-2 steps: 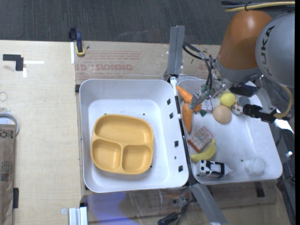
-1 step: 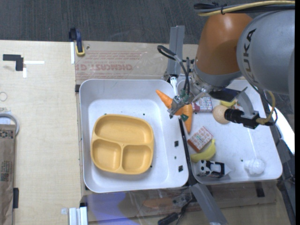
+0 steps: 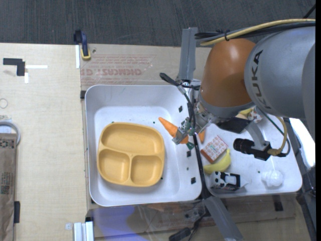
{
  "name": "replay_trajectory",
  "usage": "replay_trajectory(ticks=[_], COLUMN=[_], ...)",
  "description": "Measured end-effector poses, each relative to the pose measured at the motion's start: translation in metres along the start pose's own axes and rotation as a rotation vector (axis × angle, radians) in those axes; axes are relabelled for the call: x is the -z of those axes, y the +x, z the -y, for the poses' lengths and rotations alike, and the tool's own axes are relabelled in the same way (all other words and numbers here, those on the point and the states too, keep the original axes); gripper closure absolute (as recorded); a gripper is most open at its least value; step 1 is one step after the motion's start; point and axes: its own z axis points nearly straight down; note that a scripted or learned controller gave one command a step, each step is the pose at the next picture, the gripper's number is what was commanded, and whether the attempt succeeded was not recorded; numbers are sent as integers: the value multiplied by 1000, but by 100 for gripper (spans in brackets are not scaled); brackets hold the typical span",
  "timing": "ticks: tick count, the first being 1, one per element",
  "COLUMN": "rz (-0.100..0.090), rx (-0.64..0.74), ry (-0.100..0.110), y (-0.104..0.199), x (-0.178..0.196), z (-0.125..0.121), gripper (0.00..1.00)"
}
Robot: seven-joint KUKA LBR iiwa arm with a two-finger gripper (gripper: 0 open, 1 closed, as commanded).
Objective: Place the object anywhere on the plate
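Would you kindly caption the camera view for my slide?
Tool holding an orange carrot beside the yellow divided plate in the left white bin.

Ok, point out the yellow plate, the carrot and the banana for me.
yellow plate [image 3: 131, 134]: camera view, on the floor of its large top compartment.
carrot [image 3: 168, 125]: camera view, on the orange body near the pointed end.
banana [image 3: 222, 162]: camera view, on the yellow curve below the small patterned box.
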Motion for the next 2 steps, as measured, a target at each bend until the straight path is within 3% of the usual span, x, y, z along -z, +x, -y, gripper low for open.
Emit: replay_trajectory(ticks=[1,2], rz=[2,2], rx=[237,141], ry=[-2,-1], y=[33,57], x=[-5,-17], z=[-30,-80], gripper=[100,100])
